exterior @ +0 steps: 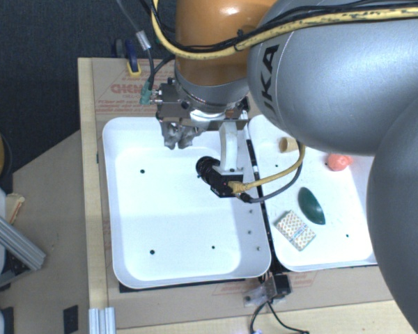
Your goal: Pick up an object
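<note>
My gripper (177,136) hangs over the far edge of the left white bin (125,186), below the orange band of the arm. Nothing shows under it but bare bin floor. The loose objects all lie in the right bin (355,249): a dark green oval piece (311,206), a small checkered block (295,229) in front of it, a pink-red lump (338,161) further back, and a small tan piece (287,145) near the bin's far left corner. The arm hides much of the right bin's far side.
A black fitting (212,172) with a yellow cable (279,176) hangs from the wrist over the divide between the bins. The bins rest on a wooden board (90,117). Metal framing (14,242) stands at the left.
</note>
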`<state>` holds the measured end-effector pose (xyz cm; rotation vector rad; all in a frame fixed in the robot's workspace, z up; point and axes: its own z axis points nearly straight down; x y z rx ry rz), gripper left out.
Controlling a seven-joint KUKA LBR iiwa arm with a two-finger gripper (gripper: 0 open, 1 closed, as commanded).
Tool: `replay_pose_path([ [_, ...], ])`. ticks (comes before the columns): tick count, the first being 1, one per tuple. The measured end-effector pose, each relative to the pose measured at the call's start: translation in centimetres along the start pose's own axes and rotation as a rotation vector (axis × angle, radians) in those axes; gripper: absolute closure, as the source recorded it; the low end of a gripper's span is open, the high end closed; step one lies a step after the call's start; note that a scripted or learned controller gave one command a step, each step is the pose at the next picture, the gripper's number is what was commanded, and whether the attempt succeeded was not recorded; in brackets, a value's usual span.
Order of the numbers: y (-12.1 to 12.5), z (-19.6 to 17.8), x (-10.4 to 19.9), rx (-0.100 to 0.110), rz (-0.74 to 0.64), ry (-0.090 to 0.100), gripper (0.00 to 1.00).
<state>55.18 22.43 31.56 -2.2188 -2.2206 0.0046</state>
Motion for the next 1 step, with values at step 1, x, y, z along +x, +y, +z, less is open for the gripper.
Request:
replay_pose_path([
  [1,-1.1,-4.89,0.03,-0.009,-0.001,0.003,1.0],
])
